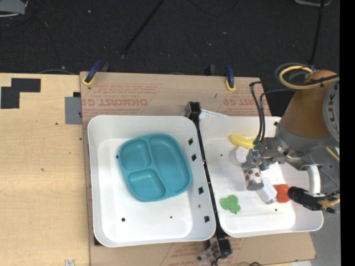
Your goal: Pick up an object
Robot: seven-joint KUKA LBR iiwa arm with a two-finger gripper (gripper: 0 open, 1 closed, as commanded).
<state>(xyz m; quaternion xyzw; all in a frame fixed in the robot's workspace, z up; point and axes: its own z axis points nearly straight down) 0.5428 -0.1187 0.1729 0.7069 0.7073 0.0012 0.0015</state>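
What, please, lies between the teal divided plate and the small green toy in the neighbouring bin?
In the camera view, between the teal divided plate and the small green toy run the bins' adjoining white walls with black clips.

Two shallow white bins are seated side by side on a cardboard sheet (166,96) at the centre of the frame. In the left bin (105,204) a teal divided plate (155,167) with three compartments is laid flat, slightly rotated. The bins are parted by a black divider strip (201,165). The cardboard is fixed along its upper edge by two clamps with yellow tips (92,75) (229,80). A light wooden bench surface (39,176) is seen at the left of the frame, with black patches at its upper left. Dark flooring is seen across the top.
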